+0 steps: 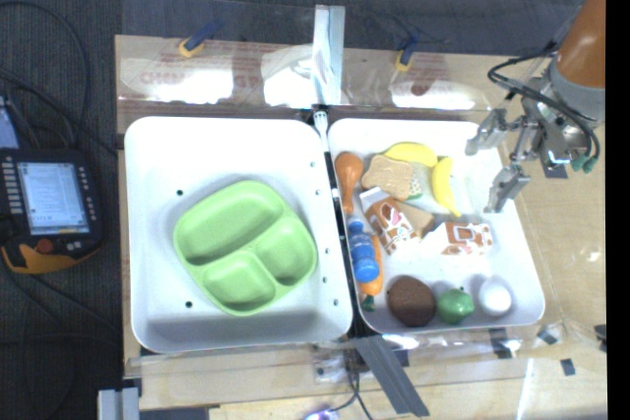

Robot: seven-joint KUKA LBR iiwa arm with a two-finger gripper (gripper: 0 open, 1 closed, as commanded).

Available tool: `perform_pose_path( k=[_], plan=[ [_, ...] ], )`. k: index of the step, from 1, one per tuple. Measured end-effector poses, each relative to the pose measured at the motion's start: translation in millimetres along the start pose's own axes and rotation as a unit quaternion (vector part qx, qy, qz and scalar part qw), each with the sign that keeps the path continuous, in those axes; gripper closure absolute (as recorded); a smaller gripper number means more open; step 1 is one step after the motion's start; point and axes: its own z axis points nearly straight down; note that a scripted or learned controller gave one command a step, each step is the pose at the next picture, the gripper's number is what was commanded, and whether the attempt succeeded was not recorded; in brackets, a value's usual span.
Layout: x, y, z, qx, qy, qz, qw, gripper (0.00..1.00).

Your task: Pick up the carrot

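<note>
The gripper (497, 157) is hanging over the upper right part of the right bin (522, 256), near its right wall. Its two fingers (505, 184) are standing spread apart, and nothing is sitting between them. The carrot (347, 174) is lying along the left wall of the right bin, well apart from the gripper, with its thick end pointing up toward the far rim. Just below it, a blue bottle (363, 251) is lying along the same wall. Beside the carrot, a slice of bread (392, 176) is resting against a banana (425, 160). A brown round object (412, 300), a green ball (455, 305) and a white ball (494, 296) are sitting in a row along the near side. In the left bin (157, 162), a green divided plate (246, 244) is lying in the middle.
</note>
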Motion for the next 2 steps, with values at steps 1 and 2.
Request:
perform_pose_path(
  k=[1,2],
  plan=[
    [59,54,33,0.000,0.002,0.309,0.9510,0.00],
    [103,96,94,0.000,0.004,0.367,0.9303,0.00]
  ],
)
